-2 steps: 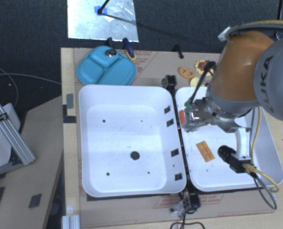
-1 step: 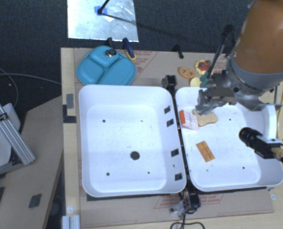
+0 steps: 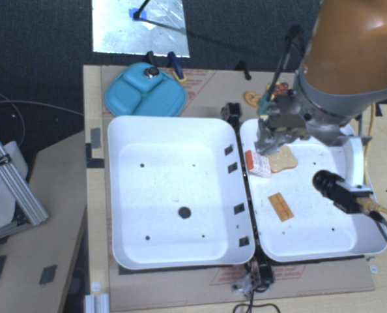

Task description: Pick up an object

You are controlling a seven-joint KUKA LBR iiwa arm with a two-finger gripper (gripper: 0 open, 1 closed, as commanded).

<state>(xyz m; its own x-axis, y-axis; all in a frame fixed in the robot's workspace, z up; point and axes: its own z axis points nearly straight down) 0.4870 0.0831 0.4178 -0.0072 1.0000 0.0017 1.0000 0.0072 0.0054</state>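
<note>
1. The gripper (image 3: pixel 273 142) hangs low at the right bin's (image 3: pixel 324 246) far-left corner — I can't tell its state.
2. A tan biscuit (image 3: pixel 283 160) and a red-white packet (image 3: pixel 256 163) lie just beneath.
3. Best settle squarely over one — the orange wafer (image 3: pixel 281 207) lies nearer, apart.

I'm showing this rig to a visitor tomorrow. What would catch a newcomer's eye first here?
First the arm's big orange band at upper right, above the gripper that reaches into the right bin by a tan biscuit-like piece and a red-and-white packet. Next the blue sectioned tray behind the left bin. An orange wafer-like bar lies mid right bin.
</note>
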